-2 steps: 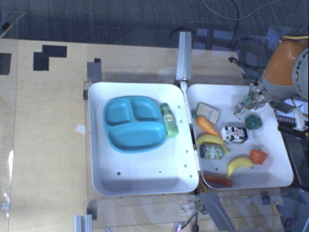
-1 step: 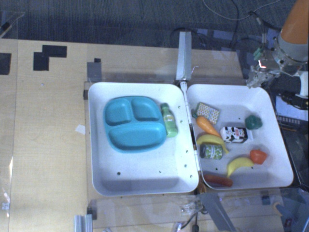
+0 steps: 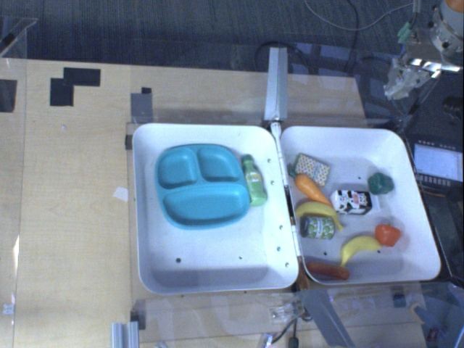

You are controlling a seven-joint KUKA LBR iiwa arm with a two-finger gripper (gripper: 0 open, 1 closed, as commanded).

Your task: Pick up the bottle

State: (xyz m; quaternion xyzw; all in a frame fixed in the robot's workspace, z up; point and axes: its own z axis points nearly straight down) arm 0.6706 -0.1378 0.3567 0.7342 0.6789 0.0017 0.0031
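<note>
The small pale green plastic bottle lies on its side in the left white bin, near that bin's right wall, touching the right edge of the blue three-compartment plastic tray. The right white bin holds a patterned packet, an orange carrot, a yellow banana near its left wall, a green can, a black-and-white carton, a dark green lump, a red-orange pepper, a second banana and a red sausage by the near edge. The gripper hangs beyond the right bin's far right corner, well apart from the bottle; how far it is open cannot be made out.
</note>
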